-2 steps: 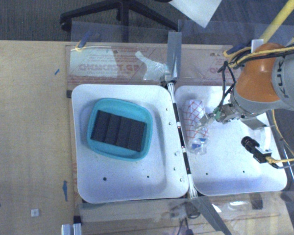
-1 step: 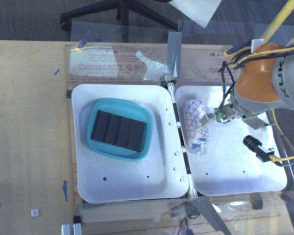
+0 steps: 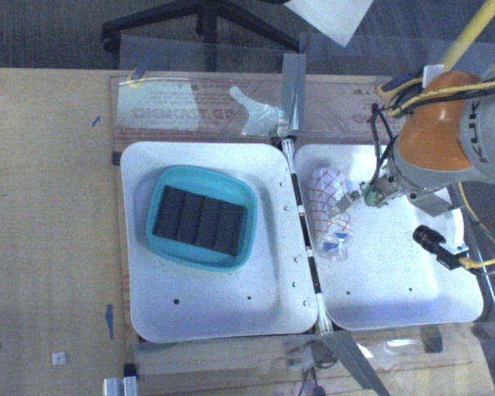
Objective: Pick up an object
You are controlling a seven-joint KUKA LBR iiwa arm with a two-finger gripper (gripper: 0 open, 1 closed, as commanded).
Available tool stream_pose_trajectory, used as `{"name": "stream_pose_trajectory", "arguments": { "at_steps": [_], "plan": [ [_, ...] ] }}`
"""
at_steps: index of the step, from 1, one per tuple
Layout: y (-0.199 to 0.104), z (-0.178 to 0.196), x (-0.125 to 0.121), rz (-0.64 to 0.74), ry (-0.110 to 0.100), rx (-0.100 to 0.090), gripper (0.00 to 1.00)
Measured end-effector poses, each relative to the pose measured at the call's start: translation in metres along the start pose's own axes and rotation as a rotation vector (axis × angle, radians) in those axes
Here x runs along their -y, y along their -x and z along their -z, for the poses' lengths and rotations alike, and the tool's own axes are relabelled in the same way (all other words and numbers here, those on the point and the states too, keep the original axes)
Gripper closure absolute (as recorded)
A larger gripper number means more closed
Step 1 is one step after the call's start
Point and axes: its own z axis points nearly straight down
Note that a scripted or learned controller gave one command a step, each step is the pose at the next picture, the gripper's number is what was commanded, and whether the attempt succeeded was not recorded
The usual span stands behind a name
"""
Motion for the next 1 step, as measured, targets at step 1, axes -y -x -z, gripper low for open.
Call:
{"name": "stream_pose_trajectory", "arguments": {
  "at_steps": [1],
  "plan": [
    [-0.0001, 0.0002, 0.0002, 0.033, 0.003, 0.003, 0.00]
  ]
}}
